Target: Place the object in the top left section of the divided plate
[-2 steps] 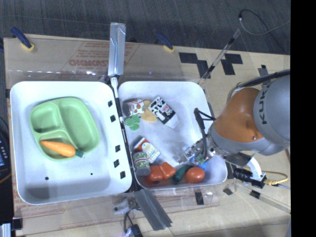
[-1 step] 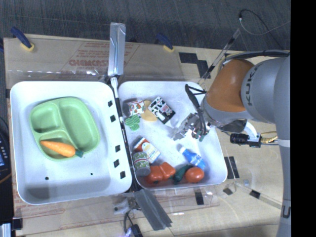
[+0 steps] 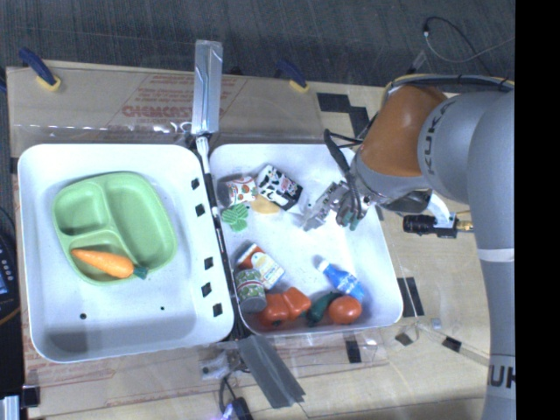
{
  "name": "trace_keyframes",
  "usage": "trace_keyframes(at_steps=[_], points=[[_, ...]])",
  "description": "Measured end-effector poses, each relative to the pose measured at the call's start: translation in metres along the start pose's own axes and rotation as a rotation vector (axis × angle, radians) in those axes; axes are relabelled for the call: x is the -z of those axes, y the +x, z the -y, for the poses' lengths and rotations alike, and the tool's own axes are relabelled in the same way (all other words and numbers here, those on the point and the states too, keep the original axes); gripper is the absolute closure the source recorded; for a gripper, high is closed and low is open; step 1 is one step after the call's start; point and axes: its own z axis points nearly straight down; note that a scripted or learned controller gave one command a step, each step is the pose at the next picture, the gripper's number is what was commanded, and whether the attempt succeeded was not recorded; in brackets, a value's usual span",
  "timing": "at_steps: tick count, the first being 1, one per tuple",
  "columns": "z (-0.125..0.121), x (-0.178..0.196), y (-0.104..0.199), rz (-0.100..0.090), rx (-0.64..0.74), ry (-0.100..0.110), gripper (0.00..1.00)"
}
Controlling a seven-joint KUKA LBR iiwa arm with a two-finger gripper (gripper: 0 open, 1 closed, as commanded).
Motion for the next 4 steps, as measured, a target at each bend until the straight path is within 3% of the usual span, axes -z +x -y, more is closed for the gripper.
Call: trace_keyframes(at_steps=[1, 2, 3, 4], points=[[-0.002, 0.009, 0.000, 0.001, 0.004, 0.000, 1.00], [-0.038, 0.000, -0.020, 0.002, 0.354, 0.000, 1.00], [-0.037, 0.001, -0.037, 0.002, 0.477, 0.001, 1.00], [-0.105, -0.001, 0.031, -0.003, 0.637, 0.000, 1.00]])
